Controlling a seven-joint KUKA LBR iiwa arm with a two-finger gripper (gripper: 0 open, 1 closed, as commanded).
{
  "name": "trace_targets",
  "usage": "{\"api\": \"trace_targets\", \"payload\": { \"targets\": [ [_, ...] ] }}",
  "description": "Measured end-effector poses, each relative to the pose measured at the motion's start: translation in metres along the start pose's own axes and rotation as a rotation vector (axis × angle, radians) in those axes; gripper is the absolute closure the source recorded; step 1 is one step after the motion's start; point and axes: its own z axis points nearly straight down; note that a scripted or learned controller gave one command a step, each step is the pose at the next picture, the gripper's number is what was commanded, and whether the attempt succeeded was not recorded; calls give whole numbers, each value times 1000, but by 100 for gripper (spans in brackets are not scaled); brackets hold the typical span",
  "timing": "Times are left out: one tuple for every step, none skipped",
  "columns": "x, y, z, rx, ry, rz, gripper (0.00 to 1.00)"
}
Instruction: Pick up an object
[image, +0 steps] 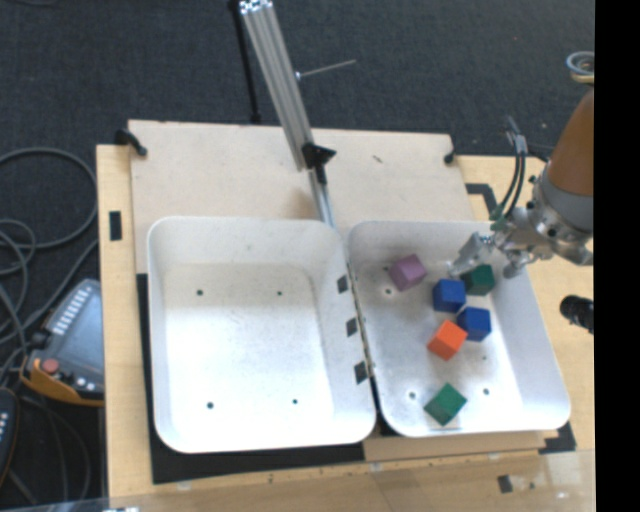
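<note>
I see two bins side by side – left bin (250, 330) and right bin (520, 380). Six blocks lie in the right one: one (407, 271) toward its back left, three (462, 298) clustered mid-bin, one (447, 339) just before them, one (445, 404) nearest the front

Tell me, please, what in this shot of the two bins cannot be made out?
- End effector, camera view: small and blurred, so its finger state is unclear.
- Dark green block, camera view: partly covered by the end effector; contact cannot be judged.
- Arm, camera view: cut off by the right edge above the orange band.
- Handheld controller, camera view: cut off by the left edge; its screen is unreadable.
</note>
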Motion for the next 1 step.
{"api": "trace_targets", "payload": {
  "targets": [
    [41, 20, 169, 0, -1, -4, 0]
  ]
}}
